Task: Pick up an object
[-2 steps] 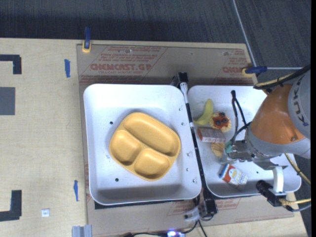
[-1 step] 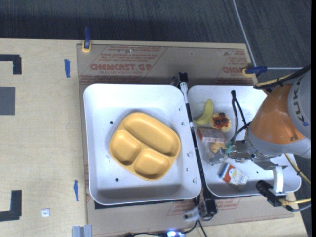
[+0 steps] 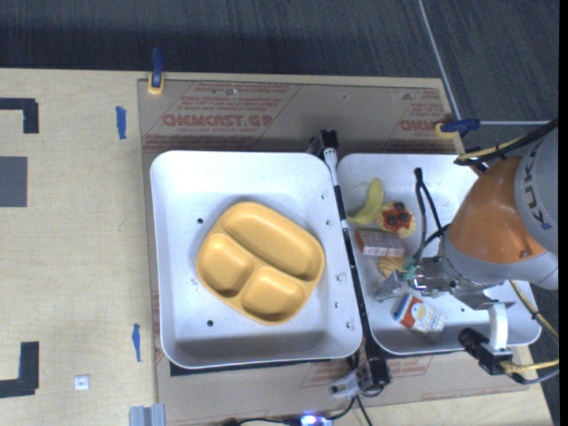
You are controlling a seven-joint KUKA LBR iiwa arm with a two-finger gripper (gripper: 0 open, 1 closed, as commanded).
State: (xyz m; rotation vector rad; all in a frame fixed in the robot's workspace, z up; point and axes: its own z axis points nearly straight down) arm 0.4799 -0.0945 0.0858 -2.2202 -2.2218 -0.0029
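the jaws (image 3: 399, 284) sit low in the right bin (image 3: 524, 331) among small packets; whether they are apart or clenched i cannot tell. a red-and-white packet (image 3: 417, 313) lies just beside them, a yellow banana (image 3: 371, 201) farther back. the left bin (image 3: 169, 238) holds a smooth, rounded yellow plastic tray (image 3: 259, 261).

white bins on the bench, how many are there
2. The left shallow white bin holds a yellow three-compartment plastic tray; the right shallow white bin holds small items, partly covered by the grey and orange arm.
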